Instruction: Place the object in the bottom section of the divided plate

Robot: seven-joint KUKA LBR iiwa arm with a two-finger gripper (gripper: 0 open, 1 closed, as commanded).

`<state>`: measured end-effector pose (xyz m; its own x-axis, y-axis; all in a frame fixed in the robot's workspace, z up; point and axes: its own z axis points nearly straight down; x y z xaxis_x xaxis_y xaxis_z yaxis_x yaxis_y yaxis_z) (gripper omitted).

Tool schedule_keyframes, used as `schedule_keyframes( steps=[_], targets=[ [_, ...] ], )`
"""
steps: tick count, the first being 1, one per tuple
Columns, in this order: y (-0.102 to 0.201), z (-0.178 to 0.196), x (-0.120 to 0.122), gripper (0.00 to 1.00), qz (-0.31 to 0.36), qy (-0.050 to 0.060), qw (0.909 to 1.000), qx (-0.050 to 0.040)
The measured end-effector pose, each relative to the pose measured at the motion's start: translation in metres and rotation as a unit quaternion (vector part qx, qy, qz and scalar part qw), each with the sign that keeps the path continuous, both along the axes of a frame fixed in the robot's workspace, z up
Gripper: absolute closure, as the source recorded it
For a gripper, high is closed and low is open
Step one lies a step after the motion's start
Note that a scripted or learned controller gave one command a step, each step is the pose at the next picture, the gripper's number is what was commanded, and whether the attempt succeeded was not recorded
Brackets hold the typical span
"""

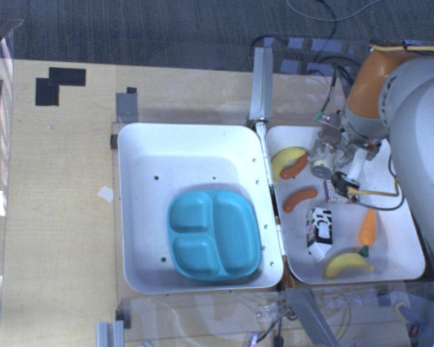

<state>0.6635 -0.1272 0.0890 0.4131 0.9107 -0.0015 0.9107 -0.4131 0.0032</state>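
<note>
Gripper hangs low over the right white bin, its opening impossible to tell, near a red sausage lying loose, so picking seems in hand, and next it needs a firm grasp, then carriage left to the blue divided plate.
</note>
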Motion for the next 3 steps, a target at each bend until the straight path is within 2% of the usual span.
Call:
schedule_keyframes(
  steps=[3],
  targets=[
    [0.003, 0.036, 0.005, 1.0, 0.008, -0.007, 0.9999, -0.0018]
  ],
)
